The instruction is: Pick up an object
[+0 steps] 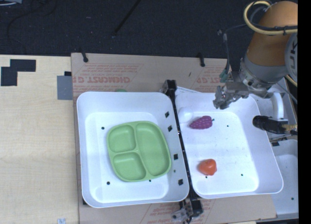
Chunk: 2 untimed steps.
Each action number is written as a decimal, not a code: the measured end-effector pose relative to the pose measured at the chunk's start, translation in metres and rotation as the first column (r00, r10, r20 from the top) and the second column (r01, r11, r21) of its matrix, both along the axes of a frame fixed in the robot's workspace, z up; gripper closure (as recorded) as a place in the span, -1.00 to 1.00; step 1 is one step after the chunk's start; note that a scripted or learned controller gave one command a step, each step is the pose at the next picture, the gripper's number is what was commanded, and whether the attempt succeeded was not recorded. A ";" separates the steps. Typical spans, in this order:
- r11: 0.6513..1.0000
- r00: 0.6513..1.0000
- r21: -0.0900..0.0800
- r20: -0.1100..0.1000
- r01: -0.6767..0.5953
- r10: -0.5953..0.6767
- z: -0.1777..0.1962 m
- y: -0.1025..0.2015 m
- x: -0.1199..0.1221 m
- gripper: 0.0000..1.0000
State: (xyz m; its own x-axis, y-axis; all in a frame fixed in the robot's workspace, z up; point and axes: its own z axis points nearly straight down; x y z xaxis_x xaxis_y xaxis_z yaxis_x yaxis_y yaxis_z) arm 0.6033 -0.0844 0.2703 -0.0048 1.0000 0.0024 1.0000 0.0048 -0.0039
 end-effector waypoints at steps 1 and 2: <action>1.000 1.000 0.000 -0.001 0.000 0.000 -0.013 0.061 -0.008 1.00; 1.000 1.000 -0.001 -0.001 0.001 -0.001 -0.024 0.104 -0.010 1.00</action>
